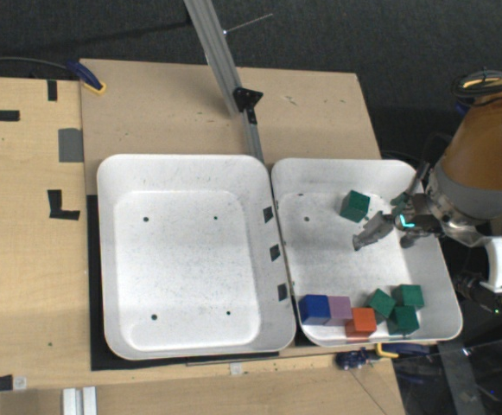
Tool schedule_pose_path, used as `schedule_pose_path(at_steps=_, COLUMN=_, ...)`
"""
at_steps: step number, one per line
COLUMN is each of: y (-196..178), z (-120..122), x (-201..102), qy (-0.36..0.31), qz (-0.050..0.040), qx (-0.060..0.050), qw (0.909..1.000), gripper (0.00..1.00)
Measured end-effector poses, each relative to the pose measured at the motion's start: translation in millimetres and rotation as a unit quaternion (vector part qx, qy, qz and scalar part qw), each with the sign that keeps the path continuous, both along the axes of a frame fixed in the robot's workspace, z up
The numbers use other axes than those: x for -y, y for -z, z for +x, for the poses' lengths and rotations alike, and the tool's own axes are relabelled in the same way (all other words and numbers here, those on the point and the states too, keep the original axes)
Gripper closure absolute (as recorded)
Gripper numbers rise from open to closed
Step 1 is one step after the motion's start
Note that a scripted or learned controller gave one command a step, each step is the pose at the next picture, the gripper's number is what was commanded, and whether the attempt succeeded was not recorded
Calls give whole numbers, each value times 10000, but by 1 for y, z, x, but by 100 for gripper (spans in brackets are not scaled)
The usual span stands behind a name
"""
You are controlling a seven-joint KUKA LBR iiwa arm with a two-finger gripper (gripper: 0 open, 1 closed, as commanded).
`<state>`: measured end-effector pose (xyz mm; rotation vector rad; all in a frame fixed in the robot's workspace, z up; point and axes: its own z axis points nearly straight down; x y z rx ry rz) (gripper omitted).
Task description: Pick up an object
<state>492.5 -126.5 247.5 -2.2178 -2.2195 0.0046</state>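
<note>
In the right bin, a dark green block lies alone near the back. My gripper hangs just right of and in front of it, fingers spread open with nothing between them. Along this bin's front edge sits a cluster: a blue block, a purple block, an orange block and three green blocks.
The left bin lies beside the right one, their rims touching at the middle. A slanted metal post rises behind the bins. The arm's orange band is at the right edge.
</note>
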Motion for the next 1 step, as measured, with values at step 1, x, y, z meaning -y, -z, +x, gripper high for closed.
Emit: schedule_pose_path(at_steps=1, y=-2, z=1, x=0, qy=-2, qz=-3, qx=19, qw=10000, gripper=0)
